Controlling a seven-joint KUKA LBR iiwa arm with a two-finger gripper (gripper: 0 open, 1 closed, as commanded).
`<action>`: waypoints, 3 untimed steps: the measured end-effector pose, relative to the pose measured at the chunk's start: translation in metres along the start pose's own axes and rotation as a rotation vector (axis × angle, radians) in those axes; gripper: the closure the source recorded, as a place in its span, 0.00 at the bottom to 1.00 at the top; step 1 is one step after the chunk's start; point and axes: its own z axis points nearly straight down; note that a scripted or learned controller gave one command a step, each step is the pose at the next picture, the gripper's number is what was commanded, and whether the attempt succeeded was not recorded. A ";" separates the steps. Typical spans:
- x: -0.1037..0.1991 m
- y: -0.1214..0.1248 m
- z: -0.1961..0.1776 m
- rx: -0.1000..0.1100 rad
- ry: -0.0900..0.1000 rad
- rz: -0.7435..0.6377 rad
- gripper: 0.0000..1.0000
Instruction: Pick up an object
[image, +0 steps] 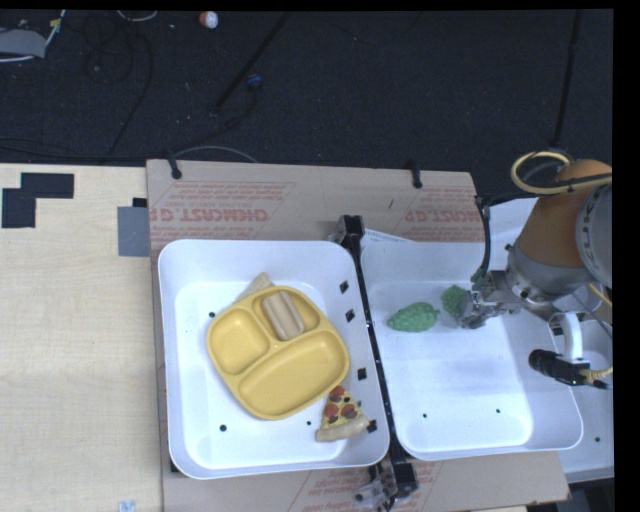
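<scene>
In the right bin (470, 425) lies a green leafy toy (413, 318), left of centre. A smaller green piece (455, 298) sits just right of it, touching the tip of my gripper (474, 311). The gripper hangs low over the right bin's upper right part, with the grey and orange arm (555, 235) behind it. The left bin (190, 400) holds a yellow divided tray (280, 365) with a hot dog (283, 314) in its upper compartment. A pizza slice toy (341, 415) lies beside the tray's lower right corner.
A black divider (362, 320) runs between the two bins. Cardboard (300, 205) lies under and behind the bins. A black cable end (556, 366) hangs off the arm at the right bin's right rim. A wooden bench top (70, 350) stretches to the left.
</scene>
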 end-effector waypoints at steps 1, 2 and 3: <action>0.002 0.001 -0.063 -0.008 -0.002 -0.001 1.00; -0.002 0.004 -0.127 -0.009 -0.003 -0.001 1.00; -0.002 0.004 -0.179 -0.006 -0.002 -0.001 1.00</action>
